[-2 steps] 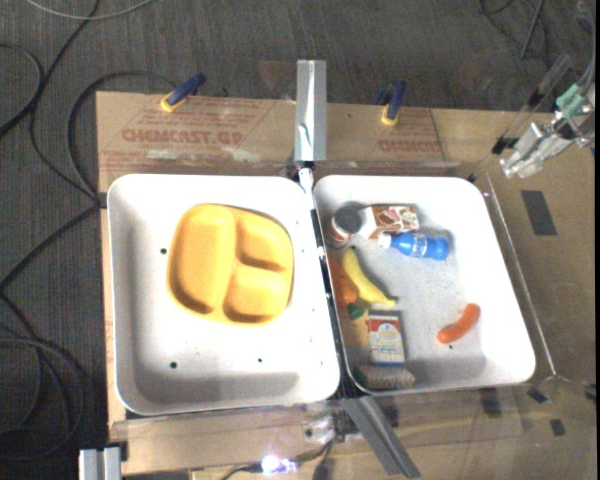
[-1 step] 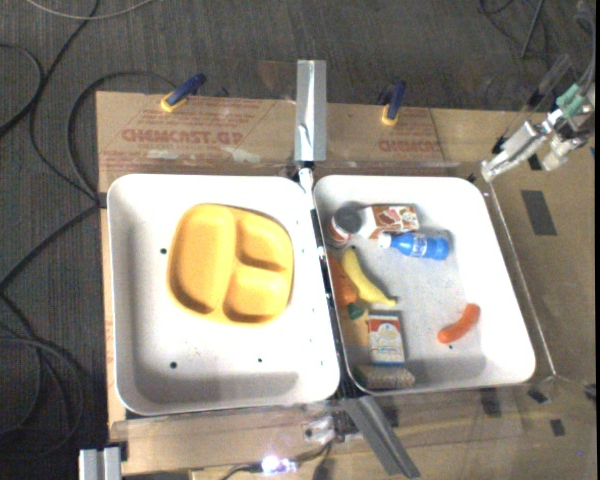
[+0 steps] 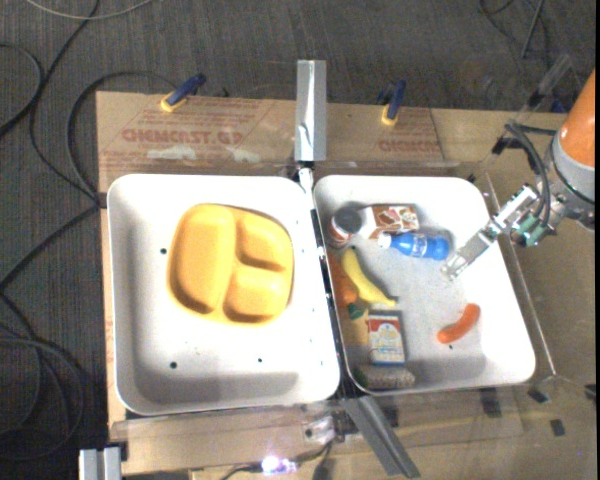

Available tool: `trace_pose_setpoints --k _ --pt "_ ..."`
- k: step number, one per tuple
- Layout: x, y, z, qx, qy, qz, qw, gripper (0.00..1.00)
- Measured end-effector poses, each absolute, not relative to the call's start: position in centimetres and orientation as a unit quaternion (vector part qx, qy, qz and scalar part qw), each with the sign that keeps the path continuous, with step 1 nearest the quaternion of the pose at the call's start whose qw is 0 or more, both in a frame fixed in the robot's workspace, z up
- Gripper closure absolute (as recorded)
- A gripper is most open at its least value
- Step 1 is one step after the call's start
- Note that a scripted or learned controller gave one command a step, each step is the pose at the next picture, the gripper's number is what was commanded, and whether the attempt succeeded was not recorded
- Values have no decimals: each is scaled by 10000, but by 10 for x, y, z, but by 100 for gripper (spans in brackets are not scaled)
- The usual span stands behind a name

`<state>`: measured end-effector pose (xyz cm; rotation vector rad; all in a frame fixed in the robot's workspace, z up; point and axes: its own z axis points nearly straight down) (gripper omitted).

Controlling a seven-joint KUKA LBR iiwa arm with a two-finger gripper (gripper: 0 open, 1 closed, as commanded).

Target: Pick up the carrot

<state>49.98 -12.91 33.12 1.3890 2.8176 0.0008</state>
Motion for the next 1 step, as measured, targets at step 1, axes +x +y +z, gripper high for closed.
trace_pose_setpoints --k 1 --pt "500 -129 331 4420 8970 3 2 0"
